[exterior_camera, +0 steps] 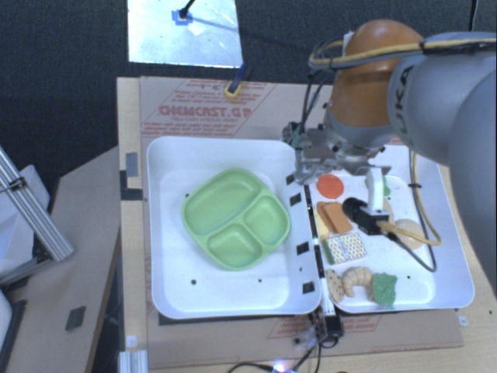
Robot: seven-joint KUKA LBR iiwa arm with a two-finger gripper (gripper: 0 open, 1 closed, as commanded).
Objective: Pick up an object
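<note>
My gripper [317, 165] hangs under the orange wrist band, over the far left part of the right bin [454, 274]. Just below it lies a red disc [331, 186]. Toward the front of that bin follow an orange-brown slab [335, 217], a checkered square [346, 247], a tan shrimp-shaped piece [358, 278], a speckled cookie [335, 285] and a green lump [384, 287]. A beige oval [409, 232] rests to the right of them. Nothing shows between the gripper and the disc.
The left bin [167, 278] holds a light green divided plate [235, 218]. A row of black clips [304, 247] marks the seam between the two bins. A cardboard sheet [202, 109] lies under the bins, with a shiny metal plate [183, 22] behind it.
</note>
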